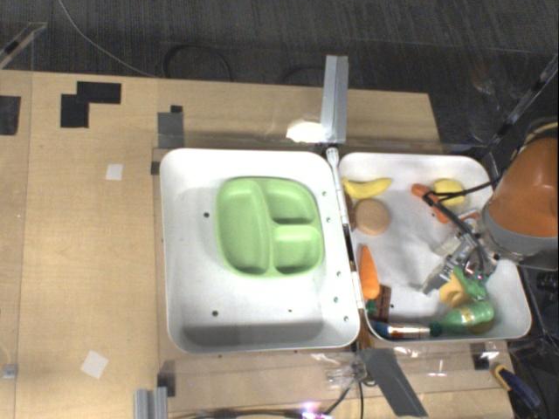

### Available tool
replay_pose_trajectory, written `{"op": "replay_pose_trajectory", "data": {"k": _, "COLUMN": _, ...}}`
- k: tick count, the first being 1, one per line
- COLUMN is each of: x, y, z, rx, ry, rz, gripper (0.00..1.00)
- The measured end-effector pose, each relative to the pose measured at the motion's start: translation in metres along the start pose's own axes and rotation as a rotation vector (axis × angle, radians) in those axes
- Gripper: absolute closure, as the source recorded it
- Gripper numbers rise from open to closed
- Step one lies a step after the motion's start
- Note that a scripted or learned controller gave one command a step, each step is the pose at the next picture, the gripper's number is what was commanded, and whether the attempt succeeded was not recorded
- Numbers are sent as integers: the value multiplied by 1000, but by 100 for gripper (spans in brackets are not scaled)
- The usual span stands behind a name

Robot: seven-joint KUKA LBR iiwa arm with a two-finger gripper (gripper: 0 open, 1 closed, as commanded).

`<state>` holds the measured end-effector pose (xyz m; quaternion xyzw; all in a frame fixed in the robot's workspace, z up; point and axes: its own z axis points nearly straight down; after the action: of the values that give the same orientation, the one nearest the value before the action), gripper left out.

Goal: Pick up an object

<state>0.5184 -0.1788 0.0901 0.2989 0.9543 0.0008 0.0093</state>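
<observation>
Wooden bench, two white bins (175, 234), jaws (454, 273) low over green toy (467, 315) — open or closed, cannot tell.

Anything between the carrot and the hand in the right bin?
No. In the camera view, bare white bin floor lies between the carrot and the hand. The round tan piece sits above that stretch, off the line.

Smooth matt green plastic tray (266, 225) — glossy white plastic bins (188, 234) — pale wood-look bench (79, 260)
</observation>
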Motion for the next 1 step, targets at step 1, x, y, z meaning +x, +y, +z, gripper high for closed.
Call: {"op": "replay_pose_trajectory", "data": {"k": 1, "x": -12, "y": 16, "z": 0, "rx": 4, "ry": 4, "rz": -169, "gripper": 0}}
